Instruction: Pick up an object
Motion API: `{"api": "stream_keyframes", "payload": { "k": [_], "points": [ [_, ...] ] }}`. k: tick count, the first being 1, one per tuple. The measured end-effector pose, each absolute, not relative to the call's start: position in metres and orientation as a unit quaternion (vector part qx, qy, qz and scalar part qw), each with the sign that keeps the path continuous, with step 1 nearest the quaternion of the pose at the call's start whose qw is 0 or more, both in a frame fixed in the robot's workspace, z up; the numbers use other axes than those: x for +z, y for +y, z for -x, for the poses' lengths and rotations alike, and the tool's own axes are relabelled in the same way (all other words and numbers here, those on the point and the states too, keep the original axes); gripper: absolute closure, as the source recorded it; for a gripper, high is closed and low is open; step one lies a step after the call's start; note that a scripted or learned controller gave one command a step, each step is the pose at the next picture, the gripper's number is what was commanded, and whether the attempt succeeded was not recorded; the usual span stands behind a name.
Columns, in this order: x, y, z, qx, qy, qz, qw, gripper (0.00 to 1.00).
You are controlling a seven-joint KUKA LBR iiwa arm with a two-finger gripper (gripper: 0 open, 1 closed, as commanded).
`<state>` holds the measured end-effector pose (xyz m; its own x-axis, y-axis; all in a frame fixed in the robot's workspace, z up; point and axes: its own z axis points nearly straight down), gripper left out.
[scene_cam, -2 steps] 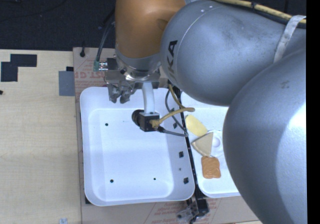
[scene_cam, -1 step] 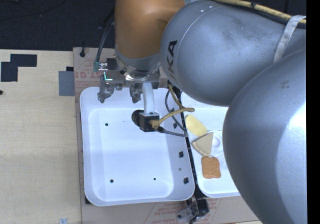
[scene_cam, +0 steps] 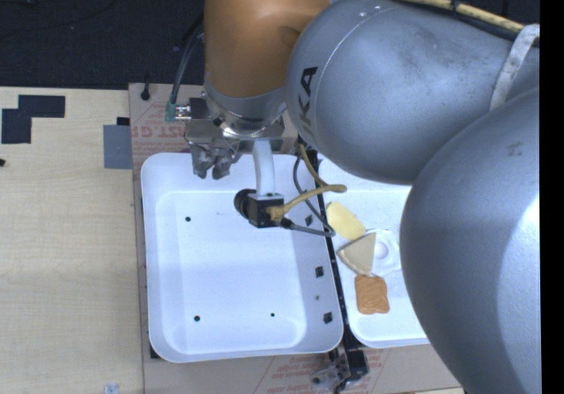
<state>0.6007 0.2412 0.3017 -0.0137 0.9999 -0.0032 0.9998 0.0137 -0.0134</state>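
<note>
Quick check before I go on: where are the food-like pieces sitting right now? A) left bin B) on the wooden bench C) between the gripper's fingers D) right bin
D: the yellow piece, pale wedge and orange piece all lie in the right bin.

The grey arm bends steeply down, its gripper (scene_cam: 214, 167) pointing downward.

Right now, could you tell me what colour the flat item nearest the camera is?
Orange-brown flat item, camera view.
</note>
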Motion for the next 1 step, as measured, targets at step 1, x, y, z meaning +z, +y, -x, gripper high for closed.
{"api": "stream_keyframes", "payload": {
  "k": [1],
  "points": [
    [0.3013,0.2414,-0.6006,0.0063,-0.712,0.702,0.004,0.0]
  ]
}}
